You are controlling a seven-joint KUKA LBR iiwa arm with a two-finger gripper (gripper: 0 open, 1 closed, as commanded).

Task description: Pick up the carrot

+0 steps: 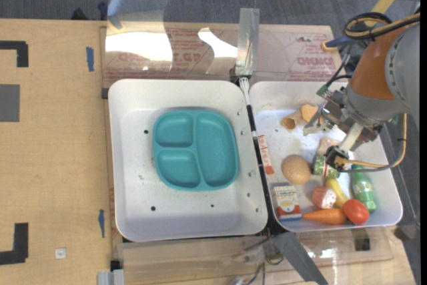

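The brown bench [47, 143] is far left of the egg and has black marks on it, some cut off at the picture's edge. The left bin [127, 163] holds a blue-green plate [197, 149] with three parts, also left of the egg. There is lots of bare white floor around the plate.

Behind both bins, far back from the egg, stands a clear sheet [193, 53] with red writing. The writing is too blurry to read. A red strip [263, 153] lies just left of the egg, by the wall between the bins. Its words are too small to read.

The egg [297, 169] is tan and sits in the right bin [270, 110]. A little carton [287, 200] stands in front of the egg, and I cannot read its label. Two tan bits [291, 121] lie behind the egg, with bare floor around them.

The carrot [323, 215] lies flat in front of the egg and a bit to the right, close to the bin's front wall. It is between the carton and a red tomato [355, 211], just beside both. Things crowd it from behind, so there is little room.

The claw [325, 122] hangs behind the egg and to its right, well apart from the carrot. I cannot tell if it is open or closed. A green bottle [363, 189] lies right of the egg. The arm [373, 77] hides part of the bin's right side and is cut off at the edge.
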